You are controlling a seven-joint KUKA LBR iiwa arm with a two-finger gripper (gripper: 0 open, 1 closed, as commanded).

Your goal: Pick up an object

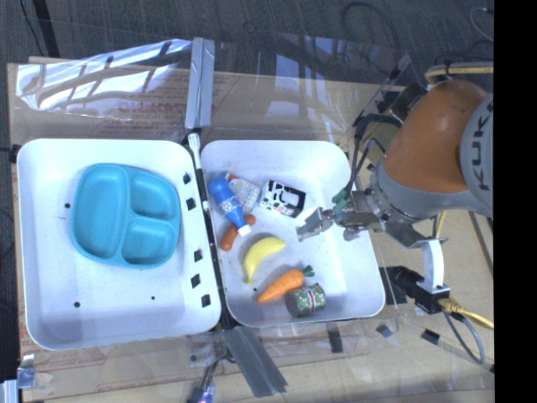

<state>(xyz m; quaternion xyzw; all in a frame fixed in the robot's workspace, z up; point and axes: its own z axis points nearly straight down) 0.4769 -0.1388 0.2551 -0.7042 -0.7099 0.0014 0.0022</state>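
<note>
My gripper [331, 227] hangs over the right side of the right bin [362, 285], open, with nothing between its fingers. One grey finger [312, 223] points left toward a black-and-white object [284, 198], just short of it. A yellow banana [260, 255] lies left of and below the gripper. An orange carrot [282, 285] and a green can [307, 300] rest near the bin's front edge. A blue bottle [225, 198], a white packet [246, 192] and a small orange-red piece [229, 235] lie along the bin's left wall.
The left bin [42, 292] holds a blue divided tray [126, 215]. The arm's orange band [436, 137] and grey wrist loom over the right bin's right rim. Cables and a black bracket [415, 288] sit beside the bench's right edge.
</note>
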